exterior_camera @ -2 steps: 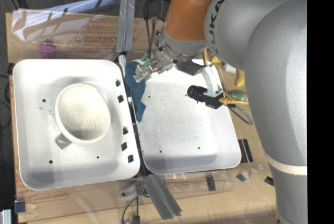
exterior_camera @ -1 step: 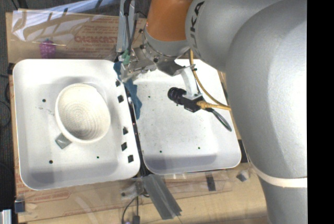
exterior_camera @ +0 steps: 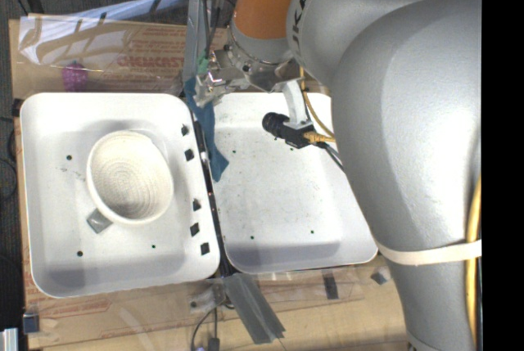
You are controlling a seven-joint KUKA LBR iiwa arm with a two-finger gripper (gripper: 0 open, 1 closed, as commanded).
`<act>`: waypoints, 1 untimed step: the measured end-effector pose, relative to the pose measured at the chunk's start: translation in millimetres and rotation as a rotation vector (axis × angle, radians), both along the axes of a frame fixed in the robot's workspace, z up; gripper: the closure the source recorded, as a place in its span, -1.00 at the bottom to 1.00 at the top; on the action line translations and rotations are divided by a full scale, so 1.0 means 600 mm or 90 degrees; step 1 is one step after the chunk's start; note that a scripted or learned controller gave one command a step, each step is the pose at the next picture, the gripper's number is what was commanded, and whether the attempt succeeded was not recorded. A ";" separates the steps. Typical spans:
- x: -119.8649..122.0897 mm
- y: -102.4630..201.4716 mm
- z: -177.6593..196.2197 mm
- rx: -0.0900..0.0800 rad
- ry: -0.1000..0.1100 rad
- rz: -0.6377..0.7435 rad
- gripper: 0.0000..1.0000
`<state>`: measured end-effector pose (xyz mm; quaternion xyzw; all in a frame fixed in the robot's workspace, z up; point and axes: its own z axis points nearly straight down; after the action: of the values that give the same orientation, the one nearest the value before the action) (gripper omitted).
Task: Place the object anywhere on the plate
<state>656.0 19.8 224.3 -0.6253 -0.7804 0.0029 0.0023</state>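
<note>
So the small grey object point(exterior_camera: 97, 221) sits in the left white bin point(exterior_camera: 49, 259), tucked against the lower-left rim of the round cream ribbed plate point(exterior_camera: 129, 177). The gripper point(exterior_camera: 205, 83) hangs over the bins' top divider; can't tell its jaw state.

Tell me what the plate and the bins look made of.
Plate: looks like matte white ceramic or plastic, going by its concentric ridges and lack of glare; unclear which. Bins: seemingly moulded white plastic, semi-matte, with rounded corners and soft sheen.
</note>
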 end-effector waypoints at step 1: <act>-0.121 0.091 -0.060 -0.001 0.002 -0.078 1.00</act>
<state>583.6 74.4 188.1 -0.6721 -0.7405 0.0042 0.0032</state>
